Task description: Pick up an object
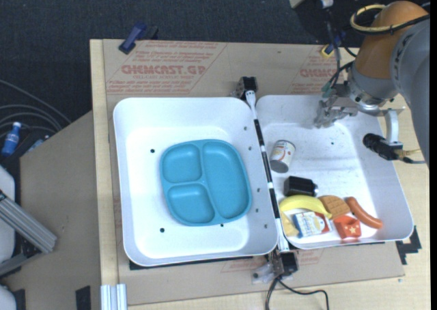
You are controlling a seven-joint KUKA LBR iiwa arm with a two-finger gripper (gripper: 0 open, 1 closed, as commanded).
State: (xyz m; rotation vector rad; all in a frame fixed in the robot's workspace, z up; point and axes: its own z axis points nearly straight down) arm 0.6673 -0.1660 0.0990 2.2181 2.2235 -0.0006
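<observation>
Bins: two (pixel 130 124) (pixel 382 165) — lying side by side.
Left bin: one blue tray (pixel 203 181).
Right bin: one cup (pixel 280 155), banana (pixel 300 204), sausage (pixel 363 212), black block (pixel 299 185), carton (pixel 308 223).
Gripper (pixel 330 114): hovering at right bin's far edge — opening unclear, touching no object.

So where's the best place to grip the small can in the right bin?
The can lies tipped on its side by the bin's left wall, apart from the food pile. Probably best gripped across its round body from above, fingers straddling its sides, with the gripper coming down.
</observation>
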